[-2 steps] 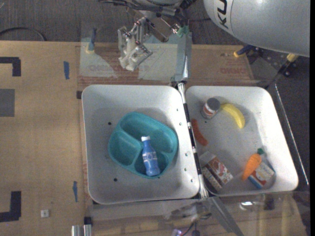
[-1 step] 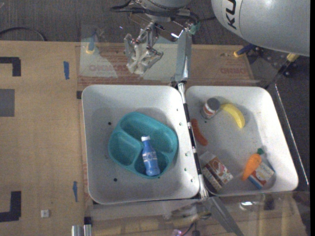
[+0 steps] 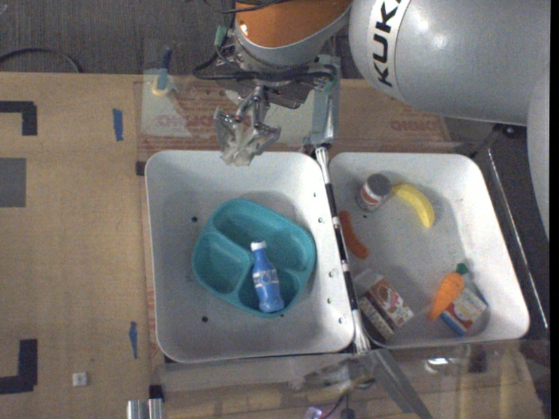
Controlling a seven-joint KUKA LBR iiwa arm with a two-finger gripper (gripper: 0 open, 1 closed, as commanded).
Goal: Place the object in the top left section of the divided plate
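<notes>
Table [image 3: 70, 234] runs wide, w/ bare wood all along the left and blue tape marks on it. Arm [image 3: 437, 42] fills the top right, grey shell w/ orange band, reaching in over the top edge of the bins.

Left bin [image 3: 175, 321] holds just the plate, so there's free floor on all sides of it, most along the bin's top and left walls. Right bin [image 3: 498, 234] is busier: items sit round its rim w/ an open patch mid-bin.

Plate [image 3: 223, 264] (teal, divided) sits mid left bin, tilted a bit, clear of every wall. Bottle [image 3: 265, 278], blue w/ white cap, lies in the plate's lower right section, cap toward the top; top left section has nothing in it.

Gripper [image 3: 244, 138] hangs over the left bin's top rim, near its middle, pointing down; fingers look closed together w/ nothing visibly between them, though detail is blurry.

Right bin bits: banana [image 3: 416, 204] beside a can [image 3: 376, 192] at top, sausage [image 3: 353, 235] by the divider wall, carrot [image 3: 449, 292] on a carton [image 3: 467, 312] lower right, box [image 3: 389, 305] lower left.
</notes>
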